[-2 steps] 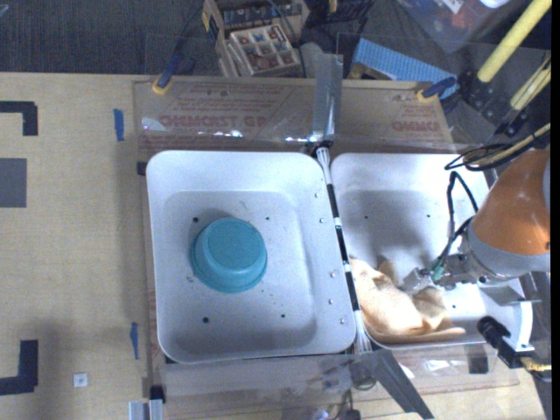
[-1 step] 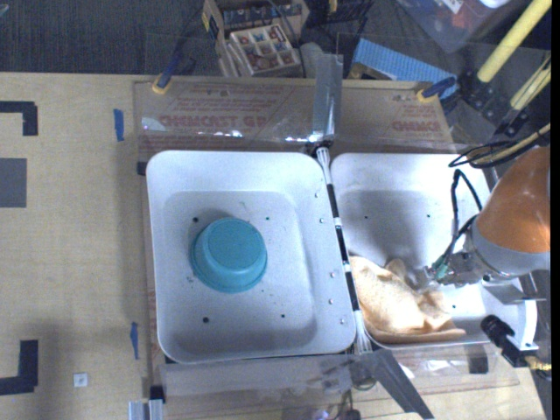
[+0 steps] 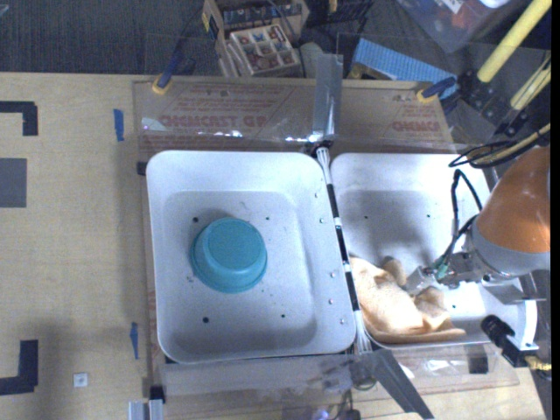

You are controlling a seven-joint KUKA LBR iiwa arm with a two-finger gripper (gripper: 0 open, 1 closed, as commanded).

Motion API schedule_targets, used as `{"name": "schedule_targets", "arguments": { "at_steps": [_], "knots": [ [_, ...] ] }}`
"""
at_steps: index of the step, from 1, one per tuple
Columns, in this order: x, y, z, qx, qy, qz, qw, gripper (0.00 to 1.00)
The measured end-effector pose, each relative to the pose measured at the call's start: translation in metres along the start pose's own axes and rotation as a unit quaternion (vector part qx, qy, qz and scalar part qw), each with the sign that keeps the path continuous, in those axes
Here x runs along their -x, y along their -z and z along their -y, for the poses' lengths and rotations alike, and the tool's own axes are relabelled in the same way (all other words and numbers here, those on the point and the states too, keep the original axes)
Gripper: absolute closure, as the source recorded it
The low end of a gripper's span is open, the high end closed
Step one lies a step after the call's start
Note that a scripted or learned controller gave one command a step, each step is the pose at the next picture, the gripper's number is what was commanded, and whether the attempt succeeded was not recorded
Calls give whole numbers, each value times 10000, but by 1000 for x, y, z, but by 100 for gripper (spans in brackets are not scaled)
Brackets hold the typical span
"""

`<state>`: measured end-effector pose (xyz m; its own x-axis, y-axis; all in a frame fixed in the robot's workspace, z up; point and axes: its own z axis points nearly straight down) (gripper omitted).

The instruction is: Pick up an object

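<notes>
**Arm down in the right bin, right at the cloth**

The arm (image 3: 516, 217) came in from the right, with that orange band sitting just above the wrist, and its hand (image 3: 426, 278) was low in the right bin (image 3: 385, 178), at the near end. It was right up against a tan cloth (image 3: 394, 304) that lay crumpled in the bin's near-left corner, pushed up against the wall it shares with the other bin. The tip of the hand sat at the cloth's upper right edge, touching or nearly so. Honestly couldn't tell how far the hand was spread or whether it had any cloth pinched; that part was too small and blurry to read.

Over in the left bin (image 3: 175, 182) a teal bowl (image 3: 229, 254) sat upside down, a bit left of the middle, well apart from the arm. The two bins sat side by side on the wooden surface (image 3: 70, 234), touching along the middle. Some cables (image 3: 459, 208) hung off the arm over the right bin.
</notes>
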<state>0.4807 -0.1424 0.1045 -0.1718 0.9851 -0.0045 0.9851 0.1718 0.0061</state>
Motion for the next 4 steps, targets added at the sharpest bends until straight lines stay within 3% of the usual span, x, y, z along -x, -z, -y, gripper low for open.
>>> {"name": "schedule_targets", "arguments": {
  "at_steps": [1, 2, 3, 4],
  "knots": [
    [-6, -15, -2, 1, 299, -5, 9996, 0],
    [-6, -7, -2, 8, 281, -16, 9996, 100],
    [-5, -7, -2, 7, 277, -14, 9996, 0],
    [-18, -15, -4, 11, 372, 7, 9993, 0]
  ]
}}
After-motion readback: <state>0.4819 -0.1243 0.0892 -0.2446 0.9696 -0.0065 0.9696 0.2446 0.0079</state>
